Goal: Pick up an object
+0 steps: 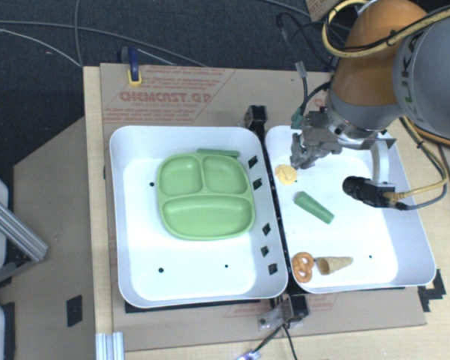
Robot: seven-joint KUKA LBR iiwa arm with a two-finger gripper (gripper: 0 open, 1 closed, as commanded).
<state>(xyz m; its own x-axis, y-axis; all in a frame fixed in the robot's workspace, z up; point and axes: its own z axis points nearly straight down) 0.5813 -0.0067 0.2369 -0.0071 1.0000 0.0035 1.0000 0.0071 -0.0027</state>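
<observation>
The hand hangs over the far-left part of the right bin, at roughly 11 o'clock from that bin's centre; whether it is released or clenched cannot be told, since the wrist hardware hides the tips.

The nearest candidate is a small pale yellow piece, lying just beside the hand at its 7 o'clock, close to the bin's left wall; it looks light, rounded and probably smooth (likely a toy food item), so a grip across its widest part is advisable, with the wall allowed for.

The green cylinder lies toward 5 o'clock from the yellow piece, apart from it; it appears stiff and light; take it across the short axis at mid-length.

The pretzel and cone lie near the front rim.
</observation>
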